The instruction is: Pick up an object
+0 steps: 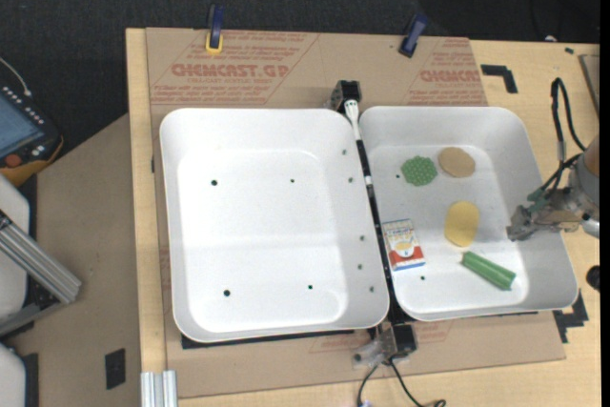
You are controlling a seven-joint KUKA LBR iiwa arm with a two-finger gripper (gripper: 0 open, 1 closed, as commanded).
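My claw at the right bin
It sits right of the yellow piece; finger state: cannot tell

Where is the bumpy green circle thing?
The round, bumpy green disc lies in the right-hand white bin, toward its far left part, just left of the round tan disc and above the yellow oval piece.

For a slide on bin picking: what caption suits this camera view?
Gripper at the right bin's edge, near a yellow piece, green stick, green disc, tan disc and small carton.
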